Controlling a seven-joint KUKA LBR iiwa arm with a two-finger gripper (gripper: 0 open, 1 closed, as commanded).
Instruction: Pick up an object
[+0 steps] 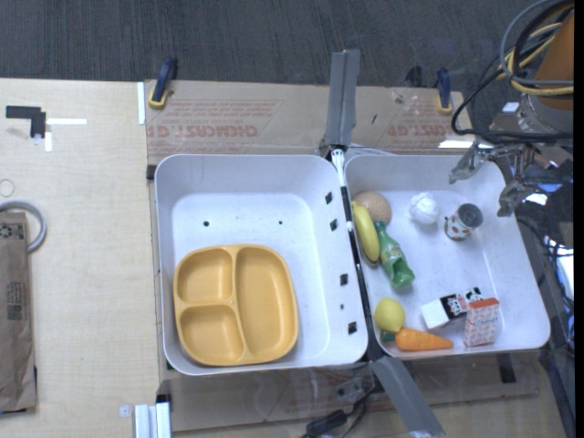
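The right bin [525, 272] holds several objects. A yellow banana [366, 234] leans on a brown round fruit [376, 206], with a green bottle [396, 263] just below them. A white crumpled ball [423, 208] and a small tipped cup [462, 221] lie near the far side. A lemon [390, 315], a carrot [423, 340], a black-and-white box [451, 307] and a pink carton [483, 322] sit along the near edge. My gripper [486, 182] hangs over the bin's far right corner, up and to the right of the cup, open with nothing between its fingers.
The left bin [228, 185] carries a yellow divided plate [235, 304] at its near side. A raised divider [345, 235] separates the bins. Cardboard [237, 117] lies behind them, and cables [525, 35] loop above the arm at the right.
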